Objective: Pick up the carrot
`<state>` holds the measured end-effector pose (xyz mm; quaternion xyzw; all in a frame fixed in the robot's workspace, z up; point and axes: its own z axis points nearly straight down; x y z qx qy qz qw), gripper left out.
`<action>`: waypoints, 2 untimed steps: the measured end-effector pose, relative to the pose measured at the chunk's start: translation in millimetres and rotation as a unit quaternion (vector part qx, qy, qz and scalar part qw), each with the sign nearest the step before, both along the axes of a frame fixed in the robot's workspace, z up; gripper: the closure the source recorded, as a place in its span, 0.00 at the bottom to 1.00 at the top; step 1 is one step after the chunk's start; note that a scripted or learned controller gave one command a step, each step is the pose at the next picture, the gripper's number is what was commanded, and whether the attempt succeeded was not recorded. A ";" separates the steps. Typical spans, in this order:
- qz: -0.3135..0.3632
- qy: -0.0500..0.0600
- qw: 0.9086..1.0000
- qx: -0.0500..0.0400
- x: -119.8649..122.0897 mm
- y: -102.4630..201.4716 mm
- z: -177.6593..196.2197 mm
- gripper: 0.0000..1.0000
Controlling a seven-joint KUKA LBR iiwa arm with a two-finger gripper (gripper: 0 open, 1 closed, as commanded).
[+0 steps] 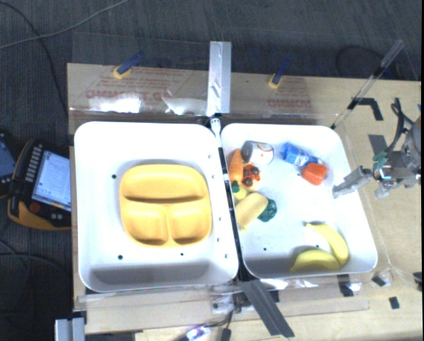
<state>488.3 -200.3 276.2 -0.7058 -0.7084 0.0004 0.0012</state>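
Near edge of right bin (354, 258): banana (324, 251) curled in the front corner. Left bin (91, 212) carries a yellow divided tray (165, 203).

Mid right bin, against the shared wall: pale yellow block (248, 207) with a dark green piece (268, 210) touching it. Just behind these, the carrot (235, 165), orange, tucked against the dividing wall, long axis running roughly near-to-far along that wall, small mixed-colour toy (250, 175) touching its right side.

Further back: grey-white can (258, 151), blue item (294, 154), orange-red piece (314, 172).

Gripper (390, 170) sits outside the right bin's right rim, over the desk (396, 261), well apart from the carrot. Carrot lies across the whole bin to the left and slightly further back. Cannot tell the gripper's opening; it is too blurred. Arm barely enters frame, wrist low at the right edge, nothing visibly held
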 end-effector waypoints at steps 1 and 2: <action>0.119 -0.002 0.993 -0.001 -2.5 -22.2 116.3 0.00; 0.119 -0.002 0.993 -0.001 -2.5 -22.1 116.2 0.00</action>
